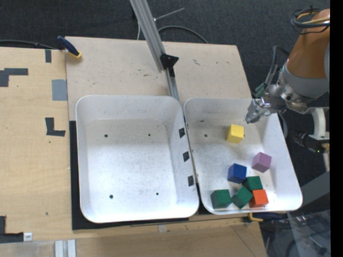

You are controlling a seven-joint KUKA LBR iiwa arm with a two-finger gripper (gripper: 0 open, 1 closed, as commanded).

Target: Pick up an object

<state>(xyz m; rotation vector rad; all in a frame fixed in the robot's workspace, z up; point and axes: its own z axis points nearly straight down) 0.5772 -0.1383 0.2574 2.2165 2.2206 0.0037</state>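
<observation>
Yellow block (235, 133) just beside tool (253, 116)

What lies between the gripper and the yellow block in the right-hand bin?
In the camera view, nothing: only bare white bin floor separates the gripper from the yellow block. The purple block lies nearer the camera, off that stretch.

Arm reaches in fr. right, claw (253, 115) tilted down-left.

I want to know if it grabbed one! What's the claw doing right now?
Claw: cannot be told; nothing seen held, above the yellow block.
</observation>
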